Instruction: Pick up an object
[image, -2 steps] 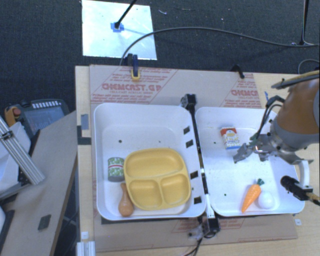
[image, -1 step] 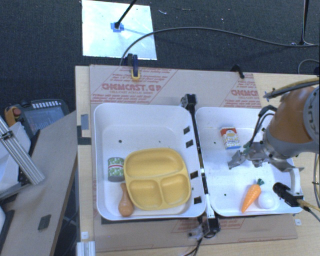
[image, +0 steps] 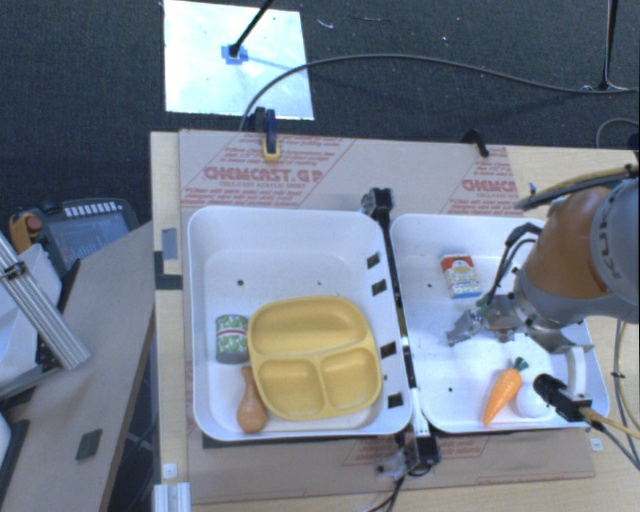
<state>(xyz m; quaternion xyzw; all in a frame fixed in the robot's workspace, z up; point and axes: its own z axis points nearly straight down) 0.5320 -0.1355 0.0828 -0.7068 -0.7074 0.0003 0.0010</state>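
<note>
Camera position: the one camera is fixed above the bench and stands fairly far from it.
Facing: it looks down at a slant, so the far edge of the bench lies toward the top of the view.
Coverage: the left shallow white plastic bin (image: 290, 225) and the right shallow white plastic bin (image: 430, 240) are both seen whole, side by side, on the brown printed cardboard sheet (image: 330, 165).
Surroundings: dark carpet floor (image: 80, 70) shows beyond the bench at the top and left.
Arm side: the grey arm with the orange band (image: 570, 255) enters from the right edge.
Shared region: there is a single view.
</note>
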